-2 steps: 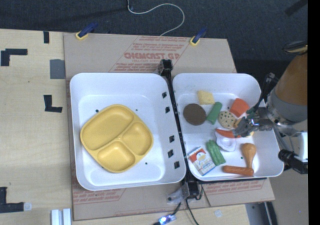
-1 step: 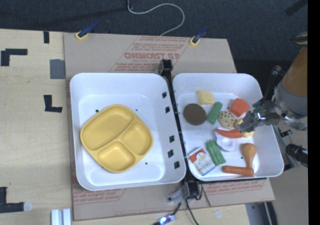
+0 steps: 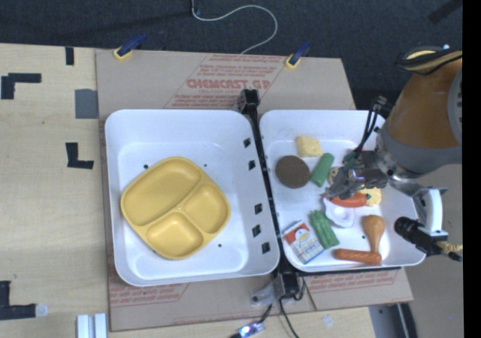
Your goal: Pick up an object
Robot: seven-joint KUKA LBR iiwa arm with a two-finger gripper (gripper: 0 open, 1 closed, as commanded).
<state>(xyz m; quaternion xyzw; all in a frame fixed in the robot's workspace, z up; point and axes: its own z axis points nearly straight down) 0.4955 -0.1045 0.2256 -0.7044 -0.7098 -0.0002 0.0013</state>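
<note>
My gripper [image 3: 351, 178] hangs low over the middle of the right bin [image 3: 342, 120], reaching in from the right. Directly under it lie a red-orange piece [image 3: 348, 200] and a small white cup [image 3: 342, 215]; I cannot tell whether the gripper touches either. To its left are a green stick [image 3: 322, 169] and a brown round disc [image 3: 292, 171]. A pale yellow lump [image 3: 308, 146] sits farther back. Partly hidden under the wrist is a yellow piece [image 3: 373, 196].
At the right bin's front lie a second green piece [image 3: 325, 229], a small printed carton [image 3: 301, 242], an orange carrot [image 3: 358, 256] and a tan drumstick [image 3: 373, 229]. The left bin [image 3: 120, 134] holds a yellow divided plate [image 3: 175, 206]. A black hinge strip [image 3: 259, 171] separates the bins.
</note>
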